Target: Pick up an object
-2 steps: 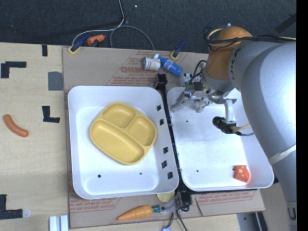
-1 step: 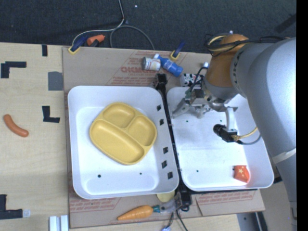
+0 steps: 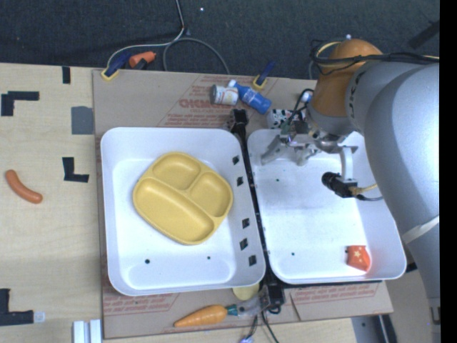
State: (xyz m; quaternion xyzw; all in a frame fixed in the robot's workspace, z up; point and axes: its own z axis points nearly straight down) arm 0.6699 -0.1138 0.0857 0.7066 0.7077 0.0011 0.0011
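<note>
Red object [image 3: 358, 257] well apart from gripper [image 3: 271, 152]

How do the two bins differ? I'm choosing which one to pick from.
The left bin holds a yellow divided plate that takes up much of its floor; the right bin holds just a small orange-red object in its near right corner. The gripper hangs over the right bin's far left corner, while nothing hangs over the left bin. Both are shallow, white and sit side by side.
</note>
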